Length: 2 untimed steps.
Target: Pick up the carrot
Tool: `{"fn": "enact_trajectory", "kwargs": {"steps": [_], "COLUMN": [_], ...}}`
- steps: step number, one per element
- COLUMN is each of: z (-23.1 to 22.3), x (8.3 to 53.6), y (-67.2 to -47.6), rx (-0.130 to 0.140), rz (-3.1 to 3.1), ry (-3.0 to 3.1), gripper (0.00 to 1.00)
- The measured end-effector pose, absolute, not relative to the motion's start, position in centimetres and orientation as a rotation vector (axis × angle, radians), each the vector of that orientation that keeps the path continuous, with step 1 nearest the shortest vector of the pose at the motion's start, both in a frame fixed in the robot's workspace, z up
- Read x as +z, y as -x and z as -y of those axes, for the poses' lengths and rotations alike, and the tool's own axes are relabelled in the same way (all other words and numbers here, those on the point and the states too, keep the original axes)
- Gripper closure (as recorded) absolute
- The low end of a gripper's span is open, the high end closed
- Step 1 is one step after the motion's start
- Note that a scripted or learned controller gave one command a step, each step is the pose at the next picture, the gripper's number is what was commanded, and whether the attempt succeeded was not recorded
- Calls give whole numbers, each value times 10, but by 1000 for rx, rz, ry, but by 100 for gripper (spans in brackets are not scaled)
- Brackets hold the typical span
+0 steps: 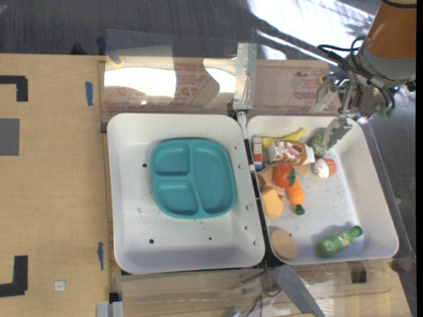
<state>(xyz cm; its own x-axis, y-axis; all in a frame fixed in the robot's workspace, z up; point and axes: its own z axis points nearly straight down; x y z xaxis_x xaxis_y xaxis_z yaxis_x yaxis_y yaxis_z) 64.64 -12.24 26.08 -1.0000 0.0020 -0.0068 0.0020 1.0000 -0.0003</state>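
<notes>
The carrot is small and orange with a green stub, and lies in the right bin just below a red tomato. My gripper hangs over the back of that bin, up and to the right of the carrot and well apart from it. It is close above a white and red round piece. The arm's orange band shows at the top right.
Around the carrot lie a yellow banana, a red and white box, a yellow-orange chunk, a tan disc and a green bottle. The left bin holds a teal divided plate.
</notes>
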Motion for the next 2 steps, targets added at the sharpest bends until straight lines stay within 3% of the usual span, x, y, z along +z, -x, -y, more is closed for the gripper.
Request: {"fn": "enact_trajectory", "kwargs": {"steps": [1, 2], "z": [67, 93], "x": [184, 106], "y": [-592, -577], "rx": [5, -3], "rz": [-3140, -3122], "ry": [-182, 25], "gripper": [0, 0]}}
